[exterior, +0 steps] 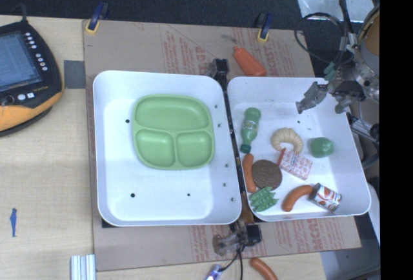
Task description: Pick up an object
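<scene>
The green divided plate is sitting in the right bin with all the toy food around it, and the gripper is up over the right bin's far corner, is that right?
Not quite. The camera view shows the green divided plate in the left bin, by itself. The toy food, such as the green bottle and the croissant, lies in the right bin. The gripper is over the right bin's far corner, as you said.

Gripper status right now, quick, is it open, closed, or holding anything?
Gripper: cannot be told; it hovers over the right bin, with nothing visible between its fingers.

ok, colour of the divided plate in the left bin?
Light green; the divided plate shows plainly in the camera view, sitting in the left bin.
</scene>
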### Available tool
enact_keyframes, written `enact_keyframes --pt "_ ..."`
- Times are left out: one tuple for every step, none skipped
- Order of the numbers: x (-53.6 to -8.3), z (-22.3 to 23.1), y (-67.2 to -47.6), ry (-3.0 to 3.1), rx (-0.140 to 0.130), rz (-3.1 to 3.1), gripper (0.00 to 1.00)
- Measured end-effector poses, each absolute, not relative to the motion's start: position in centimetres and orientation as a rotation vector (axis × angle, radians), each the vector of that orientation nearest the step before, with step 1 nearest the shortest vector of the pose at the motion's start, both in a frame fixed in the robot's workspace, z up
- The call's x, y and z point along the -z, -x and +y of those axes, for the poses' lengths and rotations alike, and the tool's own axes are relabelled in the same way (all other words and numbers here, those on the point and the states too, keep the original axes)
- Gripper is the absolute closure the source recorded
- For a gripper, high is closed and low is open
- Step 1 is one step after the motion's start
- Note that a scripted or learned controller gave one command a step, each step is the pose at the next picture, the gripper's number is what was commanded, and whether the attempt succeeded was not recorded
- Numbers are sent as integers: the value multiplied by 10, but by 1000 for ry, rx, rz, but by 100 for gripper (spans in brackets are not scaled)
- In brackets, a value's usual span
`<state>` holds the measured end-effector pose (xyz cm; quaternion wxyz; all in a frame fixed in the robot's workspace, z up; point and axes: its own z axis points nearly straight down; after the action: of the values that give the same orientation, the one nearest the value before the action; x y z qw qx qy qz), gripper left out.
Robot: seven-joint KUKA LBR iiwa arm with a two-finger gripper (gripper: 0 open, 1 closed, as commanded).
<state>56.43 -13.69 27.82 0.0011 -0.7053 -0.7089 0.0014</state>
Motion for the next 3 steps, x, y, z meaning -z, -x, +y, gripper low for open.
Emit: enact_keyframes --pt "-208 -142 -569 2214 -8 -2226 0" --pt "-185 -141 -547 2213 -6 -2227 0" --pt "-106 -132 -495 2213 -5 -2227 0"
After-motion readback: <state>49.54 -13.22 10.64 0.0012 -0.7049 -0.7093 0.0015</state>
